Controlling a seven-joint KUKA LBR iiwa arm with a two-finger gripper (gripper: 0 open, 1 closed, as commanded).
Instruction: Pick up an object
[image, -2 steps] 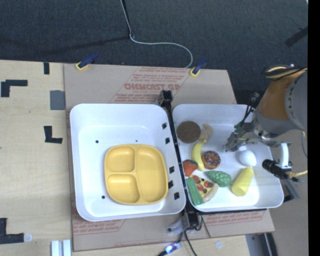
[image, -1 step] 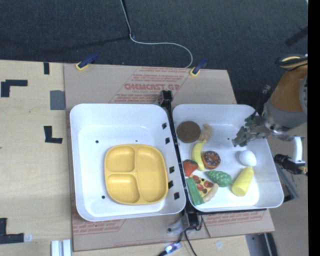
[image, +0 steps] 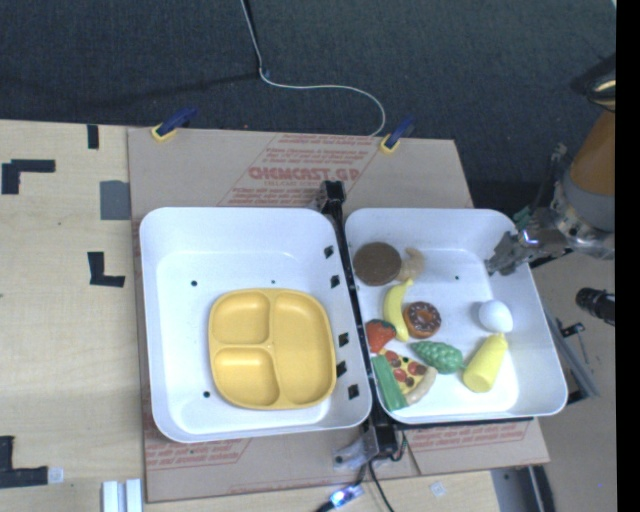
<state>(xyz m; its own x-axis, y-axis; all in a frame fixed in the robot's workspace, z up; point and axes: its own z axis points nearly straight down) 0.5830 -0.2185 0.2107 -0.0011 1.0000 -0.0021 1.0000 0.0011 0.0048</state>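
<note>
Gripper (image: 508, 252) hangs over the right bin's (image: 455, 225) right rim — finger state cannot be told — near the white egg (image: 494, 316)

Dark carpet (image: 120, 50), wooden bench (image: 60, 330), cardboard sheet (image: 300, 170)

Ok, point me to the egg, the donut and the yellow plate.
egg (image: 494, 316), camera view, middle of its white shell.
donut (image: 422, 319), camera view, on its frosted top.
yellow plate (image: 271, 349), camera view, on the ridge between its compartments.
</note>
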